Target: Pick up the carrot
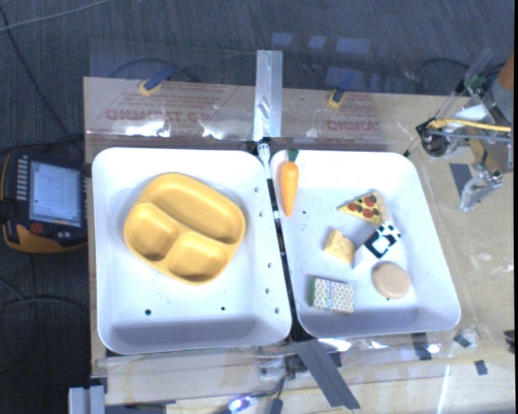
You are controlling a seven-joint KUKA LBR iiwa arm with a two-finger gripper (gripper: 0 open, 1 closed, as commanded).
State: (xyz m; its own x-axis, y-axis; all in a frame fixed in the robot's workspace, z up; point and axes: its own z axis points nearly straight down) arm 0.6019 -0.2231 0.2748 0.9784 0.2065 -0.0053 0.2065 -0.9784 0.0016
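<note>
The carrot (288, 186), orange with a small green top, lies in the far left corner of the right bin (432, 231), along the bin's left wall with its tip pointing toward the front. My gripper (476, 188) hangs at the right edge of the view, outside the right bin and over the bare bench. It is far to the right of the carrot and nothing shows in it. The arm's wrist above it is partly cut off by the frame.
The right bin also holds a pizza slice (363, 205), a cheese wedge (338, 246), a black-and-white cube (382, 240), a round tan cookie (390, 280) and a patterned block (331, 294). A yellow divided plate (183, 227) sits in the left bin (112, 309).
</note>
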